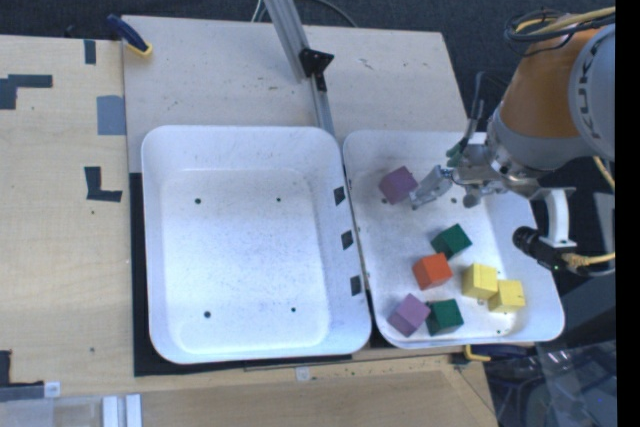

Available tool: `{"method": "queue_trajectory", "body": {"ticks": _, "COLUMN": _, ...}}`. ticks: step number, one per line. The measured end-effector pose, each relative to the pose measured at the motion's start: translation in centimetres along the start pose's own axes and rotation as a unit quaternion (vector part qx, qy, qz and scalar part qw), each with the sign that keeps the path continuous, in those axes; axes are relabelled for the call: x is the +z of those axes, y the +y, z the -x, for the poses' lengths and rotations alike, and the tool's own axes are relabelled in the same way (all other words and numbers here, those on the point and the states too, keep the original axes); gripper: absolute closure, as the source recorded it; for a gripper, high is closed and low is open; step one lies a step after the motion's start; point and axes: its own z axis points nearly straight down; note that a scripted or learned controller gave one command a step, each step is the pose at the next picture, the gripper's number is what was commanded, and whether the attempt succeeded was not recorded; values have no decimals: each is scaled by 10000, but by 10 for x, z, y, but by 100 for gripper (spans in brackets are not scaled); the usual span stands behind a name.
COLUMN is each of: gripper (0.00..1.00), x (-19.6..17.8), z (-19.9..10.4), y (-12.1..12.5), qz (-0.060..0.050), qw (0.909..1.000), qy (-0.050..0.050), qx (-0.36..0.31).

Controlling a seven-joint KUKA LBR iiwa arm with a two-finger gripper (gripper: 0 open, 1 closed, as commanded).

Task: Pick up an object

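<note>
The claw [432, 187] hangs low over the right bin [520, 315], its grey fingers [428, 190] slanting down to the left toward a purple block [398, 183] near the bin's upper left. The fingers look set a little apart with nothing between them; the tip sits just beside the block, and I cannot tell whether it touches. That placement suggests the purple block is the thing the arm [545, 110] means to lift, since it lies apart from the others and leaves room for fingers on either side.

From largest to smallest: the worktop [60, 145] carries two white bins side by side. The left bin [240, 245] has only small dark dots on its floor. All the blocks lie in the right bin, probably because the picks are made from there.

Seven blocks in all: two purple, the one by the claw and another [409, 313] at the lower edge; two green [451, 240] [444, 315]; two yellow, touching each other [481, 280] [509, 295]; one orange [432, 270]. The lower six sit bunched, which would crowd a grasp.
</note>
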Motion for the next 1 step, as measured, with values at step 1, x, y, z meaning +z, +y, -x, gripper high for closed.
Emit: {"method": "queue_trajectory", "body": {"ticks": 1, "gripper": 0, "x": 104, "z": 78, "y": -26, "qz": 18, "qw": 10000, "qy": 10, "qx": 34}}
